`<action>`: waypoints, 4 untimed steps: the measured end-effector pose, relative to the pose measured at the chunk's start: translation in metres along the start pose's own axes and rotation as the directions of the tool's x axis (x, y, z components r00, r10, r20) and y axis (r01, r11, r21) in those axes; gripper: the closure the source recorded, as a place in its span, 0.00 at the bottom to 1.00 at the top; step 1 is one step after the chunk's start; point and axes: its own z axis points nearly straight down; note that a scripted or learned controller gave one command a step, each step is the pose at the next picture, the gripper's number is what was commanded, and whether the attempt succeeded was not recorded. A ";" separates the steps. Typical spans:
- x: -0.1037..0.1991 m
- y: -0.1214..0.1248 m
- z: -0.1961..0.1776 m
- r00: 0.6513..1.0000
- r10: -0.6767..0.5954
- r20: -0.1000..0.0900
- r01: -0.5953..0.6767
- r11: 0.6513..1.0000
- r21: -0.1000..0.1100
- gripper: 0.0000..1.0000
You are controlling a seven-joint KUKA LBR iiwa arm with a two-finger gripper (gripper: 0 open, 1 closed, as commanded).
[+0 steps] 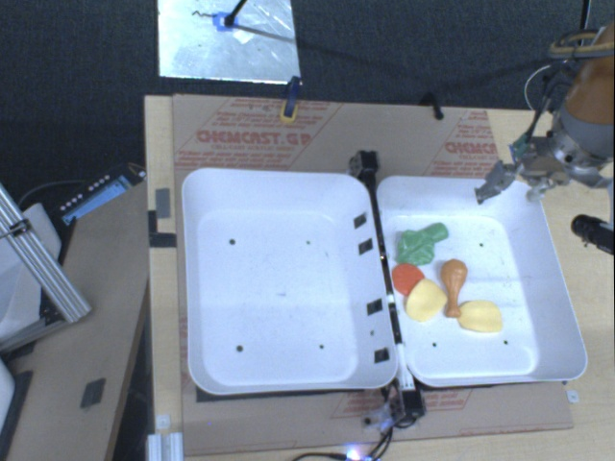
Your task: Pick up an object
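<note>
Several toy foods lie together in the left half of the right bin (538, 257): a green leafy piece (421, 244), a red piece (407, 278), a pale yellow piece (425, 302), an orange-brown drumstick (453, 282) and a second yellow piece (480, 316). My gripper (511, 186) hangs over the bin's far edge, up and to the right of the green piece and well apart from all of the pieces. It is open, one fingertip (486, 190) pointing left, with nothing between the fingers.
The left bin (279, 277) lies beside the right one, with black clips (370, 248) along the shared edge. Both rest on a cardboard sheet (250, 128). A shiny foil square (226, 27) lies at the back left.
</note>
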 end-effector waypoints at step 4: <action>0.070 -0.048 0.085 1.000 -0.002 0.000 0.002 1.000 -0.003 1.00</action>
